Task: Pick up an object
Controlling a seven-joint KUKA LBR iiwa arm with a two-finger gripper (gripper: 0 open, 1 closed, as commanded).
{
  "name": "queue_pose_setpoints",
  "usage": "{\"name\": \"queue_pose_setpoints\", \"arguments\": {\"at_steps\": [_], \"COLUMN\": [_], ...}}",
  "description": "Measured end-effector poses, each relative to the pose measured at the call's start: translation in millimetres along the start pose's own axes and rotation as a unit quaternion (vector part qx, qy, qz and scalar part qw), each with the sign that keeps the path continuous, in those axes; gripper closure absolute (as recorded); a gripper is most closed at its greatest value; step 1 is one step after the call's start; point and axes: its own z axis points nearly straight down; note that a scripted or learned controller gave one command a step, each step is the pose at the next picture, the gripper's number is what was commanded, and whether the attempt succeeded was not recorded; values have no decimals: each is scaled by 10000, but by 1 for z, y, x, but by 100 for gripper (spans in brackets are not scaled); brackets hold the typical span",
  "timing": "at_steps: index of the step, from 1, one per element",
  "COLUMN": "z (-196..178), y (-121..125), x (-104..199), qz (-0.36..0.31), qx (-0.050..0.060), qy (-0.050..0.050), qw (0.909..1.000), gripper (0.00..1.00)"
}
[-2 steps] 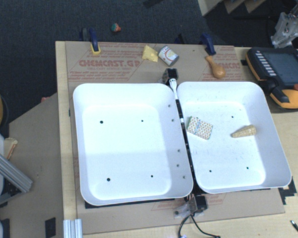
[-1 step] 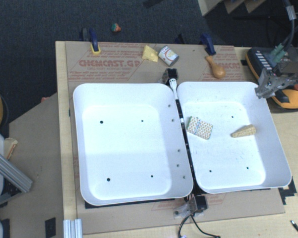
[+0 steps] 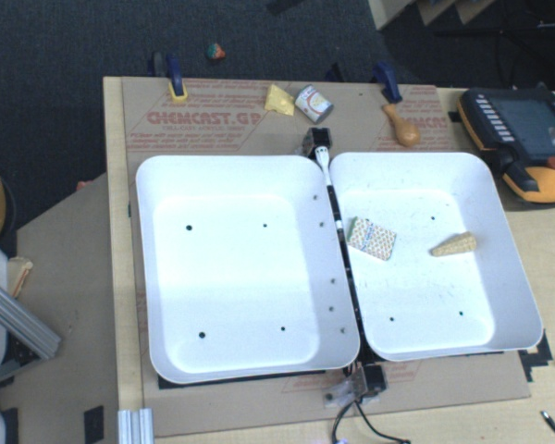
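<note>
camera view: two shallow white bins side by side on the desk [image 3: 120, 248]. left bin [image 3: 153, 276] has nothing loose in it, just dark dots on its floor. right bin [image 3: 509, 276] holds two objects: a patterned flat packet [image 3: 371, 239] at about 9 o'clock of the bin, close to the divider edge, tilted, and a tan cone-shaped piece [image 3: 454, 244] at about 3 o'clock from the packet, lying on its side, clear of it. gripper is out of frame, so can't tell how far open it is or whether it has hold of anything.

step in hand, as i judge it: approach and choose a target, nothing lifted yet. the cone looks the better pick, since it sits in open floor, away from the walls, and fingers could close across its narrow width. the packet lies flat and near the bin wall, so fingers may slide over it or clip the rim. come straight down, centre on the body, close square to the long axis.

counts: bins 2, objects in right bin 2. on the brown board at 12 o'clock outside the bins: yellow wedge [image 3: 279, 100] 1, small white box [image 3: 314, 104] 1, orange-brown wooden piece [image 3: 401, 126] 1, blue clamps [image 3: 175, 74] 2. handheld pendant [image 3: 518, 132] 1 at the 2 o'clock corner. one small coloured bit [image 3: 215, 52] on the dark floor.
</note>
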Motion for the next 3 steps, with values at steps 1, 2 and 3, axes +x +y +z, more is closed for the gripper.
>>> {"name": "queue_pose_setpoints", "arguments": {"at_steps": [1,2,3], "z": [128,289,220], "y": [-2,5,12], "x": [91,161,125], "qz": [-52,-36,14], "qx": [153,171,42], "qy": [24,14,10], "qw": [9999,9998,10000], "gripper": [100,100,100]}}
